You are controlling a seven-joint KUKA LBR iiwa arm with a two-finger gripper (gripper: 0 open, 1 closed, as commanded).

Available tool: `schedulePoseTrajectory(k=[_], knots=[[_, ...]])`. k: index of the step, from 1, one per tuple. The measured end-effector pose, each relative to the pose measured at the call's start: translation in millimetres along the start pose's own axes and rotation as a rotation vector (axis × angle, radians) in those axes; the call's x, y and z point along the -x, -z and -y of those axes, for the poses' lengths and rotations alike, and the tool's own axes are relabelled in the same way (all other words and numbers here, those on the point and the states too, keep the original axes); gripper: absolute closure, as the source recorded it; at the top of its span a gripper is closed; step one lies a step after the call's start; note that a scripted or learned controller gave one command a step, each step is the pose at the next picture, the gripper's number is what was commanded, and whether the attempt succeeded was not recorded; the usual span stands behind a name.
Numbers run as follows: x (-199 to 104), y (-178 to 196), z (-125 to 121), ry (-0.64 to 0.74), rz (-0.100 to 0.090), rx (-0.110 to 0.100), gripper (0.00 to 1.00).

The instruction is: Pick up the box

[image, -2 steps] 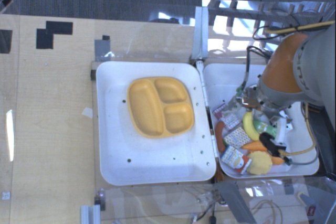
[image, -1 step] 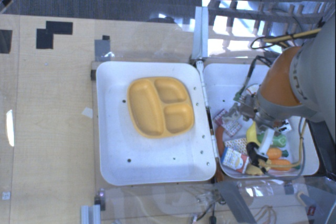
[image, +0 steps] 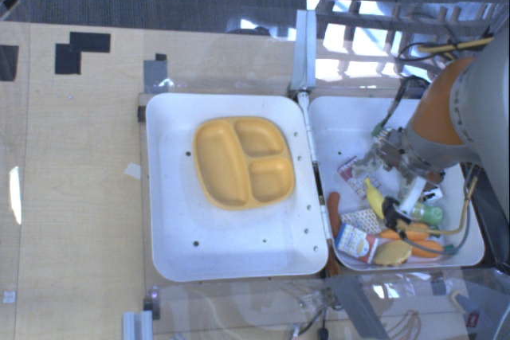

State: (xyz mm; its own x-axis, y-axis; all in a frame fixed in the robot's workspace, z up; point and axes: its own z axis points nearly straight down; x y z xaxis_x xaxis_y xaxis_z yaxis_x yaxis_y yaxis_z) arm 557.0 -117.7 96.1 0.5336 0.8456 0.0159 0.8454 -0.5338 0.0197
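Jaws: cannot be told apart or together; the wrist and the clutter mask them.
Gripper [image: 396, 173]: low inside the right bin [image: 339, 117], over the heap of items toward that bin's near end; nothing visible between its fingers, so no hold is claimed.
Arm [image: 470, 103]: reaches in from beyond the right bin's far-right side; orange band just above the wrist; the body hides part of that bin's right half.
Box [image: 356, 242]: judged to be the small printed carton lying flat at the right bin's near-left corner, tilted, touching a tan rounded item [image: 392, 253] on its right; apart from the gripper, nearer the camera.
Neighbours: a yellow banana-like piece [image: 374, 197] and orange carrot-like pieces [image: 420, 237] lie between gripper and carton; a red item [image: 333, 207] rests against the right bin's left wall; likely dumped loose, hence the overlap.
Left bin [image: 171, 195]: touching the right bin's left wall; holds 1 yellow divided plate [image: 243, 162] with 3 compartments, near its centre.
Assessment: pickup not yet done; the carton's corner position leaves little finger room.
Risk: fingers may close on a neighbour.
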Motion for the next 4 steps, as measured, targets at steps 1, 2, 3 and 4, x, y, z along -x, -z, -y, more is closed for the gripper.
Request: schedulePoseTrajectory(k=[1,2,3,4], knots=[[-61.9,8.1,-62.9,-0.040,0.014,-0.016,0.00],[-71.0,-11.2,-51.2,-0.024,0.014,-0.016,0.00],[-74.3,1.8,-52.7,-0.012,0.010,-0.010,1.00],[-99.0,88.0,9.7,-0.262,0.016,-0.016,1.00]])
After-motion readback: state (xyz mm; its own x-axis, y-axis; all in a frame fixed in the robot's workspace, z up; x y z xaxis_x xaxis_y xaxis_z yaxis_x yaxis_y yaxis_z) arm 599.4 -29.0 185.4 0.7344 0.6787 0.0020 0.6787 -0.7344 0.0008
